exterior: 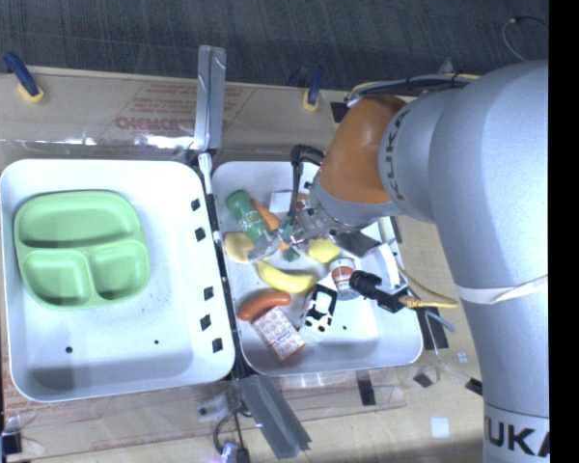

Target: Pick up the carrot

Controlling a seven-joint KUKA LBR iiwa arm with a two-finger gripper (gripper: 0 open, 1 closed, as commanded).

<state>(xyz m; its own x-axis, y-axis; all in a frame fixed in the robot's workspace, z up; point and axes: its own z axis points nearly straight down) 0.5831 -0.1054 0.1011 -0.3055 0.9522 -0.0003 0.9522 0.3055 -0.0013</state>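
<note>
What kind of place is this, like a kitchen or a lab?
Likely a robotics lab: a grey arm reaches over two white bins clamped to a bench, one holding toy food like a banana.

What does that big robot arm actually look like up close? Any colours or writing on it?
The arm is thick, rounded and smooth, light grey, with an orange band above the wrist. Dark KUKA lettering shows on its lower section and beside the band. A dark cable loops over the orange part. The end effector is small, of dark and silvery metal.
</note>
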